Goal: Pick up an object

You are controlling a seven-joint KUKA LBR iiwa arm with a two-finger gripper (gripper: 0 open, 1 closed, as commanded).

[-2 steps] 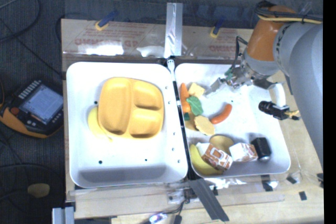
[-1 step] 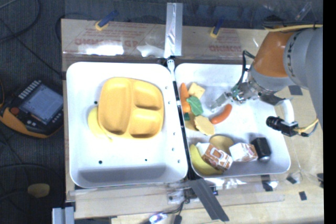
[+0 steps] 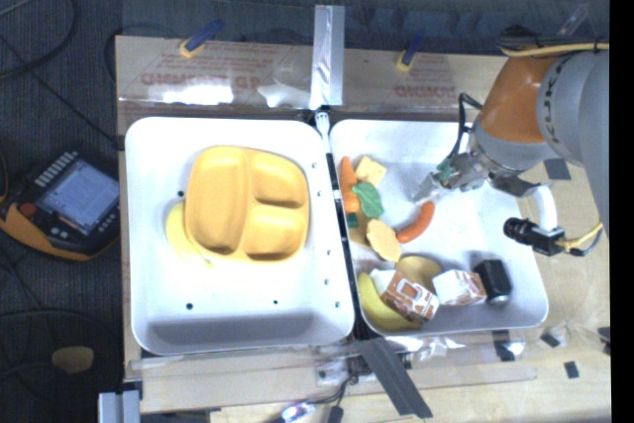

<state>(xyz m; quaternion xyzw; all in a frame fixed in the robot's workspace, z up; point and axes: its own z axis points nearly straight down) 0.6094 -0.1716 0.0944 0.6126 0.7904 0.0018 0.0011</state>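
Observation:
My gripper (image 3: 445, 179) hangs over the upper middle of the right bin (image 3: 515, 317), with the arm reaching in from the right. Just below and left of it lies a red-orange chili-like piece (image 3: 416, 222), slanted, its upper end close to the gripper tip. I cannot see anything held. Along the bin's left side lie an orange carrot (image 3: 347, 175), a pale yellow cheese wedge (image 3: 370, 170), a green leafy piece (image 3: 369, 201) and a tan slice (image 3: 382, 237).
At the right bin's front sit a yellow banana (image 3: 376, 310), a brown packet (image 3: 409, 297), a white packet (image 3: 459, 287), a yellowish bowl (image 3: 420, 266) and a black cylinder (image 3: 492, 278). The left bin (image 3: 149, 312) holds a yellow divided plate (image 3: 246, 203).

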